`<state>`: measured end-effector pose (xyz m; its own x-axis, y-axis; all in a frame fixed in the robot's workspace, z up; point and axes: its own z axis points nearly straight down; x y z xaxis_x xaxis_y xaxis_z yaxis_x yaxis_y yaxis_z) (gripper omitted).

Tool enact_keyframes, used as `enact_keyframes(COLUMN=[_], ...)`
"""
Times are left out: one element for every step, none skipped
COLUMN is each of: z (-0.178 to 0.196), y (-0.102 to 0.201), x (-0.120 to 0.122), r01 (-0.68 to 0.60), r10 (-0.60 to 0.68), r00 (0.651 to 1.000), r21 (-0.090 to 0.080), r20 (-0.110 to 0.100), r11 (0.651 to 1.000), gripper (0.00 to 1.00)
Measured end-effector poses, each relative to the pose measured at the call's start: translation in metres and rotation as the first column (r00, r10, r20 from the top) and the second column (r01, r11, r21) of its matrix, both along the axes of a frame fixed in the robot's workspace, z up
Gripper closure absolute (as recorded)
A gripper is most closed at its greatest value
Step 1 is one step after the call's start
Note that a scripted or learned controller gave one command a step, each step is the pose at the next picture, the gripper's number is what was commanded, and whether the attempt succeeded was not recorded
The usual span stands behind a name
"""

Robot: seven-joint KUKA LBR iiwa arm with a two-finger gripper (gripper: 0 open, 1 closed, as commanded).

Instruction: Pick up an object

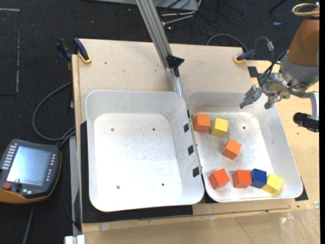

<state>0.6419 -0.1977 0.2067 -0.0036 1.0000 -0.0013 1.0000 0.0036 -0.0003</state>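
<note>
I see the arm (pixel 303 44) reaching in from the right, its orange band high at the upper right corner of my view. The gripper (pixel 259 99) hangs over the far edge of the right bin (pixel 282 142), and its 2 fingers (pixel 247 98) are spread apart with nothing between them, so the jaws are released.

All 7 cubes sit in the right bin. Nearest the gripper, toward the bin's far left, an orange cube (pixel 202 122) and a yellow cube (pixel 220 127) sit just beside each other, close to touching. A second orange cube (pixel 231 149) sits alone near the middle of the bin, turned at an angle. Along the near edge runs a row of 4: an orange-red cube (pixel 219 178), a red cube (pixel 241 179), a blue cube (pixel 258 177) and a second yellow cube (pixel 273 183). The red, blue and yellow ones look to be touching; the orange-red one stands slightly apart on the left.

The left bin (pixel 101 136) shows only its speckled white floor. A metal pole (pixel 155 27) slants down to the divide between the 2 bins. A teach pendant (pixel 28 169) lies on the floor to the left of the bench (pixel 127 67).
</note>
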Motion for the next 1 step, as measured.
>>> enact_keyframes(z=[-0.115], y=[0.0126], x=[-0.0488], r01=[0.005], r10=[-0.005], r00=[1.0], r21=[0.001], r20=[-0.004], r11=[1.0], gripper=[0.0])
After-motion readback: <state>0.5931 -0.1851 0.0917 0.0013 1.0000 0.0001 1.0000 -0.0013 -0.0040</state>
